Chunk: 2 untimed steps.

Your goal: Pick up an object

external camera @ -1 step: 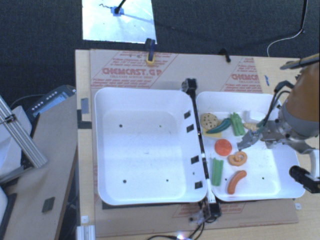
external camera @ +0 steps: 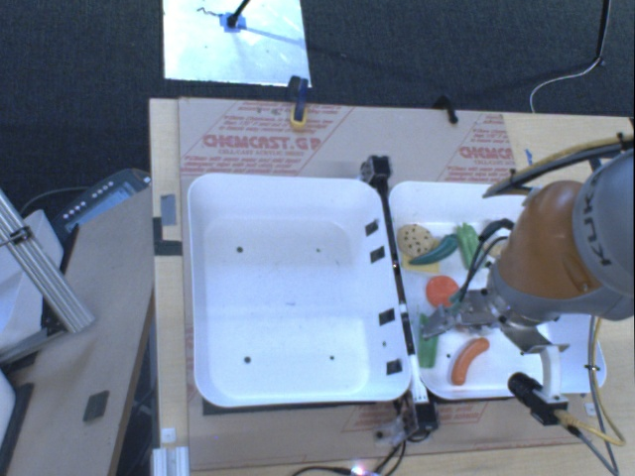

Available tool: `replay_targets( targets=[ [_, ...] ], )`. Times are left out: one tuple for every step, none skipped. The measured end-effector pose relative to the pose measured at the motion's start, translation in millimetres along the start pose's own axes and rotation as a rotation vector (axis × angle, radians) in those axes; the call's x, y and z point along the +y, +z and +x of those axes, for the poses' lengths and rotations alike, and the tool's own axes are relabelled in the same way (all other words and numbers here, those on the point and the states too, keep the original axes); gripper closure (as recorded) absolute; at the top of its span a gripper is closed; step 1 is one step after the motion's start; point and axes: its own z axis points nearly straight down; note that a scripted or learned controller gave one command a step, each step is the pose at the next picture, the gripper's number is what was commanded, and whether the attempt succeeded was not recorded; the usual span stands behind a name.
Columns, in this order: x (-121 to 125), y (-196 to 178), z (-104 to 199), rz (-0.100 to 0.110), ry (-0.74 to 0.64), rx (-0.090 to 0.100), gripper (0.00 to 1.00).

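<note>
Bins: two white ones lay side by side, the left bin [external camera: 288, 296] and the right bin [external camera: 496, 390]. Five toy foods sat in the right bin: one cookie [external camera: 414, 238], one teal piece [external camera: 434, 253], one green pepper [external camera: 466, 242], one tomato [external camera: 443, 290] and one sausage [external camera: 468, 360]. The gripper [external camera: 437, 322] hovered beside the tomato; its finger state could not be told.

Smooth glossy white plastic bins [external camera: 288, 191], glossy orange band [external camera: 541, 236]
</note>
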Motion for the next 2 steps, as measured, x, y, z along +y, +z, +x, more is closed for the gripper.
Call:
replay_targets(
  targets=[
    [44.4,13.5,-47.8,-0.017,0.003,-0.007,0.0],
    [93.9,13.2,1.8,-0.017,-0.006,-0.004,0.0]
  ],
)
